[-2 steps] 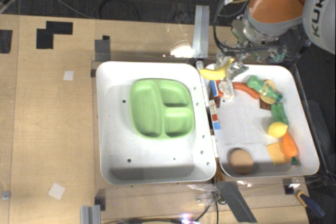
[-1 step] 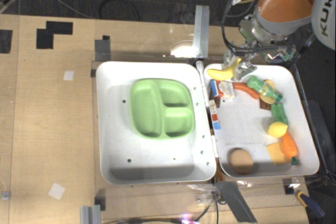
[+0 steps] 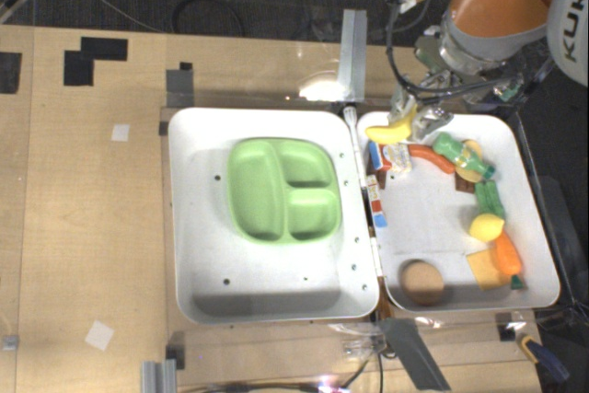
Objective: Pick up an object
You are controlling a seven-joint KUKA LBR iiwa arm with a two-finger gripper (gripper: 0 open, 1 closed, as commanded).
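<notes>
Right now the yellow banana sits at the top left corner of the right bin, just under the gripper. It looks like the fingers are around one end of the banana, but it is hard to tell, so nobody can say if the gripper is really holding it or how wide it stands.

What could go wrong? The banana is curved and smooth. If the gripper only has the tip, the banana could spin or slip out when the arm goes up. It is also close to the bin wall, so the gripper could bump that.

Just below the gripper lies a red pepper. Beside that is a green toy. These are near, and could get pushed or picked by mistake. Further down from the gripper are a lemon, a carrot and a brown round thing.

To the gripper's far left is a green divided plate in the left bin.

On the arm the letters "KU" can be read. No other words are clear.
</notes>
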